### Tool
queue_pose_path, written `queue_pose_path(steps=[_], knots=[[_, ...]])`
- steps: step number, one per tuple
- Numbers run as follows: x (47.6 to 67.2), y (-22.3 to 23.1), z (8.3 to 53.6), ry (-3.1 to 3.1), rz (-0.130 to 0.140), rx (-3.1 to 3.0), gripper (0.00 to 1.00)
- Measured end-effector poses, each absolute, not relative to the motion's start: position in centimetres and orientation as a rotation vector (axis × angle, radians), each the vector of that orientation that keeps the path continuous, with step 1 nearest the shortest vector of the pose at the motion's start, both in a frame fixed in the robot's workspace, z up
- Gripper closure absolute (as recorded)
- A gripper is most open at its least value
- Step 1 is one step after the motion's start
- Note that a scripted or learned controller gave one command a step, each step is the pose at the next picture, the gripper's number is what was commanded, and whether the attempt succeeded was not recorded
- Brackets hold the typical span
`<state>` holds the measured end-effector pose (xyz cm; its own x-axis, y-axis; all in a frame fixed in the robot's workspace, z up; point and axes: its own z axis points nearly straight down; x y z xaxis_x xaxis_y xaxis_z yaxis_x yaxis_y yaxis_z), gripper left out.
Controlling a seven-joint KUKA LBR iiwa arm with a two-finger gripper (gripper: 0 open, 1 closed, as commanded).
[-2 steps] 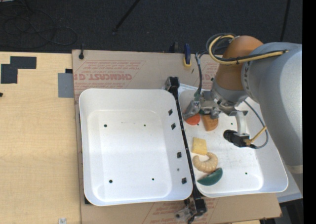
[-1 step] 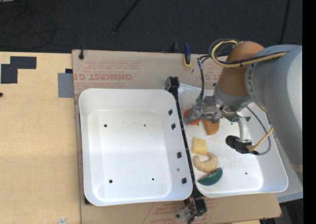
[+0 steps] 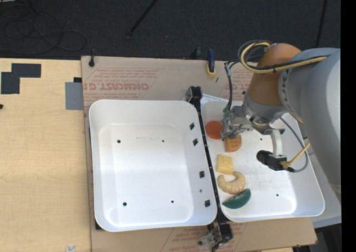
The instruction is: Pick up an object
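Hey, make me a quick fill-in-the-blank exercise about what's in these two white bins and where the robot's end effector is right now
1. The end effector hangs over the ______ bin.
2. The yellow block lies between the orange piece and the curled ______ piece.
3. The dark green piece lies nearest the bin's ______ edge in the camera view.
4. The red disc lies close to the ______ between the two bins.

Missing words: right; tan; bottom; divider
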<state>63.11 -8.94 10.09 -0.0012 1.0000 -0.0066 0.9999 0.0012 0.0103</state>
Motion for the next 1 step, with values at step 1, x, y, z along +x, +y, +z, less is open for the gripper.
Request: queue_pose_path(steps=[1], knots=[[64.69, -8.55, 9.08, 2.219, 0.002, 2.218, 1.0]])
